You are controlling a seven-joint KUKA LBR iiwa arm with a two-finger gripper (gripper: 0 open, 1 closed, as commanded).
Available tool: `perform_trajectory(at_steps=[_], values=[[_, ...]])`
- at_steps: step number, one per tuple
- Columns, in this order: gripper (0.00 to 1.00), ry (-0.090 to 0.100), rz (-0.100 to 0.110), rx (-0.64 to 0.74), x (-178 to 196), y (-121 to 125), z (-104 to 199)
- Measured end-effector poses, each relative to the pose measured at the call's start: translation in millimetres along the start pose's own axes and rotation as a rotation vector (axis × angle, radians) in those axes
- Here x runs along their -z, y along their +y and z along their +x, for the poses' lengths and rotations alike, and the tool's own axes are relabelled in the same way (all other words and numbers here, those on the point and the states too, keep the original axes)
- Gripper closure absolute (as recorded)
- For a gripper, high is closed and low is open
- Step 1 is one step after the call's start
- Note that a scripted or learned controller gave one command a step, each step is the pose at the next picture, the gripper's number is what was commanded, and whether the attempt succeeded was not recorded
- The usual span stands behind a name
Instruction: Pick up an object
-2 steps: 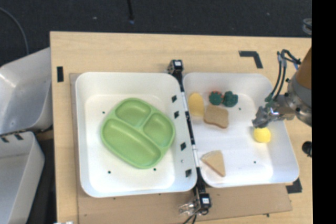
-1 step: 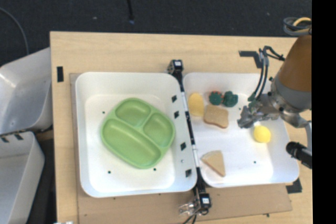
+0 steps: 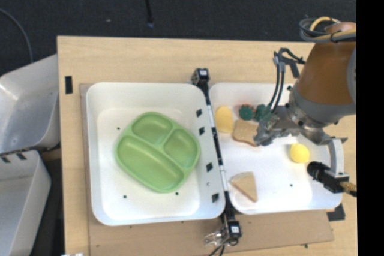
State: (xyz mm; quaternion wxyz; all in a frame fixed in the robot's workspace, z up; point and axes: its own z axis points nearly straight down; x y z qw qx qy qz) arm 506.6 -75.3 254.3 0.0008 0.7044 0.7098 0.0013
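Observation:
The right bin [image 3: 282, 204] holds several small items: a yellow piece [image 3: 224, 119] near its left wall, a tan flat piece [image 3: 243, 131] beside it, small green and red items [image 3: 247, 110] behind, a yellow ball [image 3: 299, 153], and a tan wedge [image 3: 245, 186] at the front. My gripper [image 3: 264, 133] hangs low over the right edge of the tan flat piece, just under the orange-banded wrist [image 3: 327, 78]. Its fingertips are dark and blend together.
The left bin [image 3: 99, 201] carries a green divided plate [image 3: 158, 151]. A ridge with black clips [image 3: 211, 147] separates the two bins. Cables run along the arm at the right. A white box [image 3: 24, 111] stands off the bench's left side.

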Motion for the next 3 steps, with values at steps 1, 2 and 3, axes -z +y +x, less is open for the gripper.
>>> perform_trajectory(at_steps=[1, 2, 3], values=[[1.0, 0.001, 0.001, 0.001, 0, 9, 57], [1.0, -0.001, 0.002, -0.001, -7, 15, 106], [1.0, 0.0, 0.005, -0.001, -11, 11, 148]])
